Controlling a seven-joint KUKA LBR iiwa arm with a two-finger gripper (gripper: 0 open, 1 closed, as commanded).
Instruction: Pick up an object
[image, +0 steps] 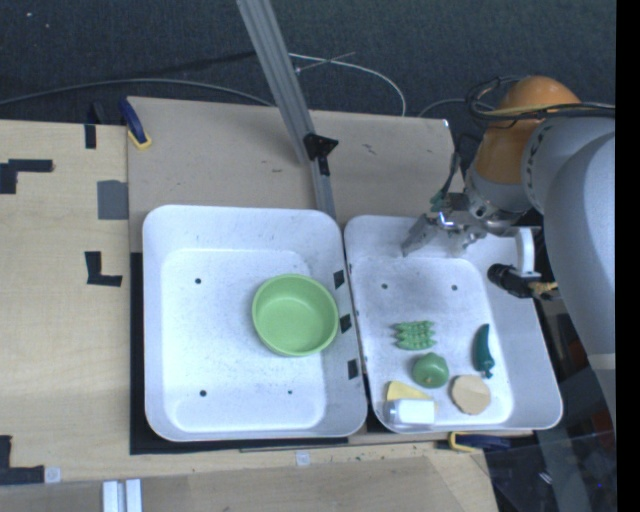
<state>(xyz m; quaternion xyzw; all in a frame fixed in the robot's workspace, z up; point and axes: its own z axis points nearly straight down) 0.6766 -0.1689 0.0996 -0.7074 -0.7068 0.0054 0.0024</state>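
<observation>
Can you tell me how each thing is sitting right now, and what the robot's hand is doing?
Green bowl: upright in the left bin, nothing inside.
Green pea pods: lying flat in the right bin.
Green apple: resting beside the pods.
Dark green pepper: lying near the right wall.
Yellow wedge: lying flat.
White block: lying flat.
Tan round piece: lying flat.
End effector: over the right bin's far edge, holding nothing.
</observation>
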